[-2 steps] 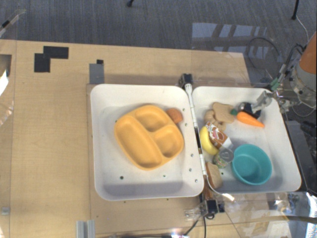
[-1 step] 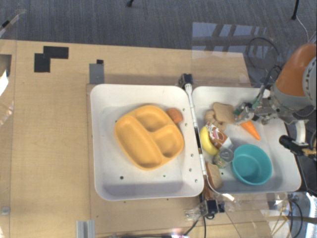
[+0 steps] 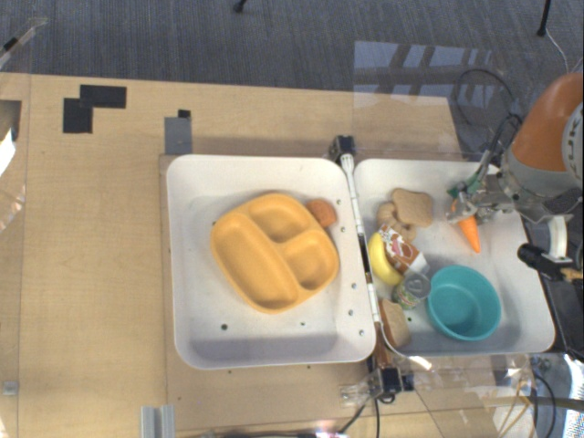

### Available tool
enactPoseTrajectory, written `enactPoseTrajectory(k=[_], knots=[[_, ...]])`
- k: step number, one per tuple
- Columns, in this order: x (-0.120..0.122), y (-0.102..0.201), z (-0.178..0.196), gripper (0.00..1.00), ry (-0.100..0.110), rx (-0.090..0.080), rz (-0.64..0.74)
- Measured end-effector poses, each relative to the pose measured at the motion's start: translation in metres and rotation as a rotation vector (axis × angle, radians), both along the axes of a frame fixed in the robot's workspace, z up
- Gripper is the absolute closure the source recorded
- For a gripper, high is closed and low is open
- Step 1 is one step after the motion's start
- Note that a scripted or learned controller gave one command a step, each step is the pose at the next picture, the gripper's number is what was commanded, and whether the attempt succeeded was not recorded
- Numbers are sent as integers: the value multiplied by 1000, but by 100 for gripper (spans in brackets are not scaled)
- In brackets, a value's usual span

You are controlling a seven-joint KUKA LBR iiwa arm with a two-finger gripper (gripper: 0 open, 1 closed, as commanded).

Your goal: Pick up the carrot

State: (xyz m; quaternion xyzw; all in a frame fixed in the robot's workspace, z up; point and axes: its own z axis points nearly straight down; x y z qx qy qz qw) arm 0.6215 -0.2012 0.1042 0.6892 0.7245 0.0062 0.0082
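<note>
A: While you scan the right bin [image 3: 538,340], count one teal bowl [image 3: 464,302] at five o'clock, one banana [image 3: 381,259], and one carrot [image 3: 469,232] at two o'clock.

B: And the gripper [image 3: 467,205]?

A: It sits right above the carrot's top, but you can't tell its state. The left bin [image 3: 196,336] holds one yellow divided plate [image 3: 273,251].

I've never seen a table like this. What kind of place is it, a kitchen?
Probably a robot lab, not a kitchen. A grey and orange robot arm reaches over two white bins on a wooden bench, and the carrot and other food look like toys.
</note>
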Motion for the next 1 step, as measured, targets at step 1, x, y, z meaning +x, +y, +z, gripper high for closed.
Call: enactPoseTrajectory(k=[1], knots=[[14,72,57,100,10,7,-229]])
